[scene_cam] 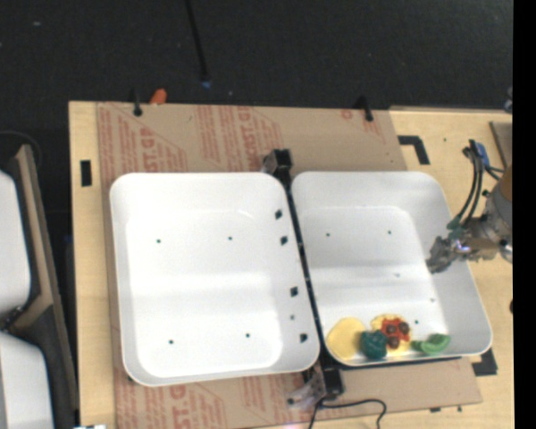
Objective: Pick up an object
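Several small objects lie bunched at the near edge of the right bin (pixel 375 204): a pale yellow disc (pixel 344 336), a teal lump (pixel 373 345), a red and yellow piece (pixel 393 328) and a green piece (pixel 433 343). My gripper (pixel 444 253) hangs over the right rim of that bin, well behind and to the right of the cluster. Nothing shows between its tips.
The left bin (pixel 205 275) sits beside the right one, joined by black clips along the shared wall. Both rest on a cardboard sheet (pixel 205 141) over the wooden bench. Cables run down at the right by the arm.
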Controlling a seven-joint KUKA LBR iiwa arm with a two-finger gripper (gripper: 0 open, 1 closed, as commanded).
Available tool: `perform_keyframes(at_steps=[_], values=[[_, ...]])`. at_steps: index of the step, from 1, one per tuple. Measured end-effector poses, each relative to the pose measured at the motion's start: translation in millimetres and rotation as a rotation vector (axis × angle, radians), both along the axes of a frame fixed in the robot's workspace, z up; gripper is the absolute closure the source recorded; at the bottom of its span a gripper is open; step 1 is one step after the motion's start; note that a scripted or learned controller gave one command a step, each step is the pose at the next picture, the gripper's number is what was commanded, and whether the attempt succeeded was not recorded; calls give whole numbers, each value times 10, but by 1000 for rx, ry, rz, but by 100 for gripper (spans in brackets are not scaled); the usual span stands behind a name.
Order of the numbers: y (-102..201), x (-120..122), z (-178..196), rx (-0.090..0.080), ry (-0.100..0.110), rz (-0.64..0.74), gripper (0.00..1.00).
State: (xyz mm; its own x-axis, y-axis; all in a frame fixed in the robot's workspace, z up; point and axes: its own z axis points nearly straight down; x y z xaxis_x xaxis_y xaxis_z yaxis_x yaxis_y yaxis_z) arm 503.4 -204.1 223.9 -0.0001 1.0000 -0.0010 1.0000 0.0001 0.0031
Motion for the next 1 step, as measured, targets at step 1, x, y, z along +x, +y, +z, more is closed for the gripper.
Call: perform_keyframes(at_steps=[1], values=[[402, 158, 80, 1, 2, 3, 100]])
